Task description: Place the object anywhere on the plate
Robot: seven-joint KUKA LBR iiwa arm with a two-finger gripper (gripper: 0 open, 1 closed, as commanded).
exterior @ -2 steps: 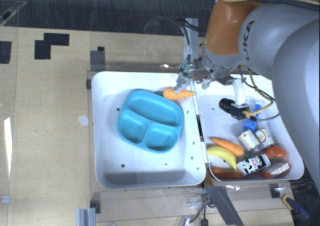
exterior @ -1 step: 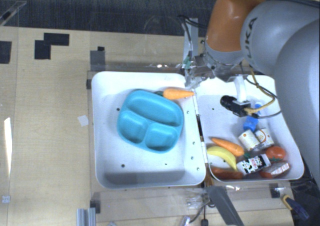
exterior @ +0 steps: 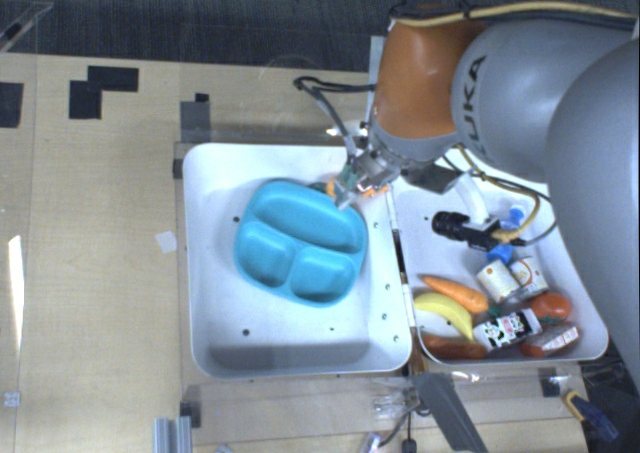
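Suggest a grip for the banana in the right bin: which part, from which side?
Take the banana across its middle, coming straight down, fingers closing across its narrow width. It lies flat and curved in the right bin, with the carrot tight along its upper side, so that finger has little room.

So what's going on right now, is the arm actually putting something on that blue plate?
Gripper over the blue plate's far right rim. Something small and orange at its tip, too blurred to call held. Nothing on the plate yet.

Even, bright overhead light; soft shadows (slightly grainy), mild glare on the arm (exterior: 540, 71).
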